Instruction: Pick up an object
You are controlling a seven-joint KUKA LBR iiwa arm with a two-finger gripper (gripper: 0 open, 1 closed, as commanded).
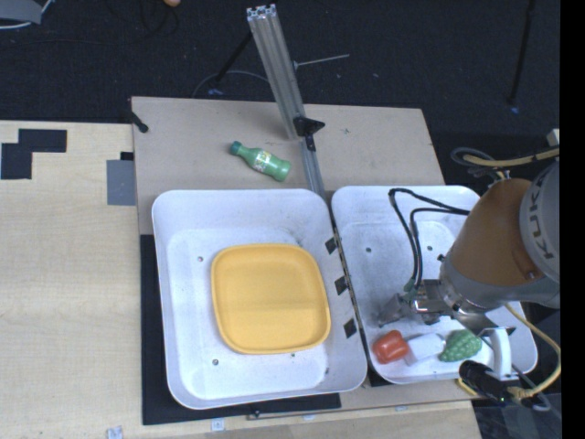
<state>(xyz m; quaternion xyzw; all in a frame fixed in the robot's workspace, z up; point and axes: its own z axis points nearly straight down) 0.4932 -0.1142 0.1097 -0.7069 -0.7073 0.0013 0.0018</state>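
a view from above, at a slant, onto a tan tabletop (384,140) that carries two shallow white bins side by side. the left bin (178,245) holds one thing: a yellow square plate (270,297) with rounded corners, lying flat near the middle of the bin floor. the right bin (366,222) holds a small red object (391,346) near its front edge and a green bumpy object (460,345) just to the right of it, with a flat white piece (423,348) lying between them. a white curved object (498,350) sits at the bin's front right corner. a grey arm with an orange band (489,236) reaches in from the right, over the right bin. its claw (411,307) is low over the bin floor, just above and behind the red object; whether it is wide or narrow cannot be told, and nothing is seen held in it. a black cable (411,222) loops across the back of the right bin. behind the bins, on the bare tabletop, a small green bottle (261,161) lies on its side. a metal rail (283,67) slants up from the gap between the bins.
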